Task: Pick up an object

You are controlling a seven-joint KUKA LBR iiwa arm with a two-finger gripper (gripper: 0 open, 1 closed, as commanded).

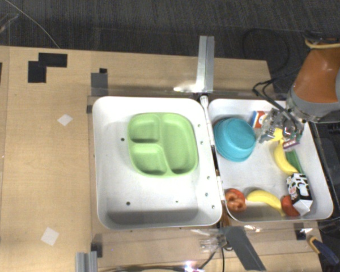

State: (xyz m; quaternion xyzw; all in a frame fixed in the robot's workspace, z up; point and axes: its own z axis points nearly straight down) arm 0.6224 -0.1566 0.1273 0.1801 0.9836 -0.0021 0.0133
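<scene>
1. Here, on the left, the wooden bench (pixel 39 169) carries a few black markings near its far edge and 2 small pale squares of tape.
2. The left white bin (pixel 110 203) holds 1 thing: a green divided tray (pixel 161 143) with 3 compartments, lying flat near the bin's middle, slightly toward the far wall.
3. A metal post (pixel 206 64) stands upright at the far side, just where the 2 bins meet.
4. The right white bin (pixel 323 194) holds the graspable things. A blue bowl (pixel 234 139) sits tilted in its far-left part, close to the divider wall.
5. Along the near wall lie a reddish apple-like fruit (pixel 234 199), then a yellow banana (pixel 264 199) just beside it, then a small red item (pixel 289 205) touching a black-and-white patterned carton (pixel 299 188) in the near-right corner.
6. A second banana (pixel 283 156) lies lengthwise toward the right wall, with a green item (pixel 295 162) just beside it on the right.
7. A small red, white and blue package (pixel 257 119) rests near the far wall, right of the bowl.
8. The gripper (pixel 281 130) hangs low over the far-right part of the right bin, between the package and the upper end of the second banana; whether it is spread or clenched, I cannot tell, and nothing visibly sits in its grasp.
9. Above it, the orange band (pixel 320 78) of the arm reaches in from the right.
</scene>
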